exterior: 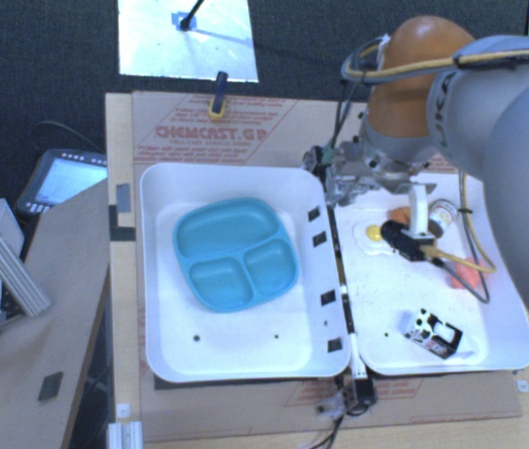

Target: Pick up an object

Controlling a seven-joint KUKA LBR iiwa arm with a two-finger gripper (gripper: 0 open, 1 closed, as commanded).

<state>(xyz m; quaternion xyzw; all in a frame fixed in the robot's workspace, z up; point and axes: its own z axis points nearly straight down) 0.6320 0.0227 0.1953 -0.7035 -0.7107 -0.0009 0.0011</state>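
Gripper (346, 187) hung upper centre-right over the right bin's (376, 302) top left corner, its state impossible to tell, yellow piece (374, 235) just below, black-and-white item (433, 333) lower right, blue plate (236, 255) in left bin (170, 344)

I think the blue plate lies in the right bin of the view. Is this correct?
Not quite. The blue plate lies in the left bin, not the right one; the camera view shows it.
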